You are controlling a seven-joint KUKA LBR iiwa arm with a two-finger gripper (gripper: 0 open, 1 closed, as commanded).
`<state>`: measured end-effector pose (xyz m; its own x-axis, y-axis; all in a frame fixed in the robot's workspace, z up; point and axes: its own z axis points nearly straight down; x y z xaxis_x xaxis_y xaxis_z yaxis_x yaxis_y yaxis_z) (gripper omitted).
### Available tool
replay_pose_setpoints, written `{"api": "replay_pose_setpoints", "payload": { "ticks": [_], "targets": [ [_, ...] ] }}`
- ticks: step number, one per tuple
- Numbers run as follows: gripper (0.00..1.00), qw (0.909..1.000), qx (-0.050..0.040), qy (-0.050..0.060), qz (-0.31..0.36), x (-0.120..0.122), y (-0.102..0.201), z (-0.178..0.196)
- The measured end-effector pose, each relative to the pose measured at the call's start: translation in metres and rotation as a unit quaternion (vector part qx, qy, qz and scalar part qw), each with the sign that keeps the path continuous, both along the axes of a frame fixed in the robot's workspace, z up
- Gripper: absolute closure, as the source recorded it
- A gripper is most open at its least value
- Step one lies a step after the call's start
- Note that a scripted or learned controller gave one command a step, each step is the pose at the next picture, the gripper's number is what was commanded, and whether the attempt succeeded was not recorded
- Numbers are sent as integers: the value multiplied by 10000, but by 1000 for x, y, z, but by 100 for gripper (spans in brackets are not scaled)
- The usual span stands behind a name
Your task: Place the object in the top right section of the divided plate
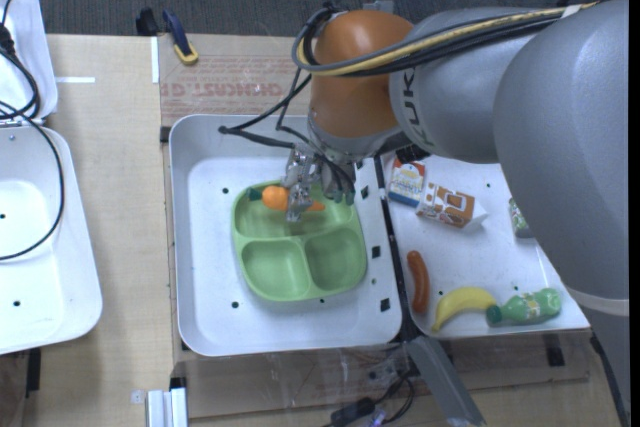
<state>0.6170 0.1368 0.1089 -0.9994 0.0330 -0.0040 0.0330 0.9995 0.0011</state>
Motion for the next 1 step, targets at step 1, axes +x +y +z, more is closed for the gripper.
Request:
{"api": "replay_pose_setpoints", "payload": {
  "ticks": [1],
  "targets": [
    [100, 9998, 80, -155, 11, -68, -16, -6]
  ]
}}
